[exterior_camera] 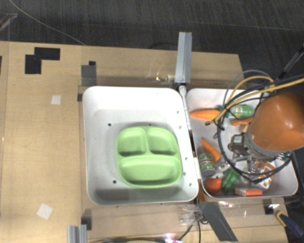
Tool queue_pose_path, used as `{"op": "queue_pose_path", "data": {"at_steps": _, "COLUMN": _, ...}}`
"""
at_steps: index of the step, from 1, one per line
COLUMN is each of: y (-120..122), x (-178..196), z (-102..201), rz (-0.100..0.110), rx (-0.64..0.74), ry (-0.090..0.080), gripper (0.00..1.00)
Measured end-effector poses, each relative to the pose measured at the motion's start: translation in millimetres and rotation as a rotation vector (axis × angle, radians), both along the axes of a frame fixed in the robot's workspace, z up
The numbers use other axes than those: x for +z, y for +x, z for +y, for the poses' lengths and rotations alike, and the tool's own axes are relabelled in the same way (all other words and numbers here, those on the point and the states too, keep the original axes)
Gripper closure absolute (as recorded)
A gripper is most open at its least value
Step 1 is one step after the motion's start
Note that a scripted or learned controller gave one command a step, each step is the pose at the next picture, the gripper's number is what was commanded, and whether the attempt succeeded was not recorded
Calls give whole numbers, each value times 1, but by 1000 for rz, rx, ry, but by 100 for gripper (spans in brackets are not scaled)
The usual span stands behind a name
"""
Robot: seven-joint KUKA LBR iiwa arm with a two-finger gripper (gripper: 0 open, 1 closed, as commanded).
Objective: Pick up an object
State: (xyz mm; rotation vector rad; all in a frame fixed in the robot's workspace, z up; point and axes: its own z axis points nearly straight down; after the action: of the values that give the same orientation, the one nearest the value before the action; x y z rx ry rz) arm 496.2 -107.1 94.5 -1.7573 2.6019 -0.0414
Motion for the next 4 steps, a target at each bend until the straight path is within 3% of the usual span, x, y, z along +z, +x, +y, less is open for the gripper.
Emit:
{"op": "queue_pose_path", "data": {"at_steps": 2, "y": 0, "x": 0, "z": 1, "rz": 4, "rx": -133, "ry": 1, "gripper": 0}}
{"op": "queue_pose_path", "data": {"at_steps": 3, "y": -5, "x": -1, "z": 0, "rz": -4, "rx": -209, "ry": 7, "gripper": 0}}
{"op": "queue_pose_path", "data": {"at_steps": 4, "y": -2, "x": 0, "z": 1, "rz": -14, "rx": -83, "ry": 3, "gripper": 0}}
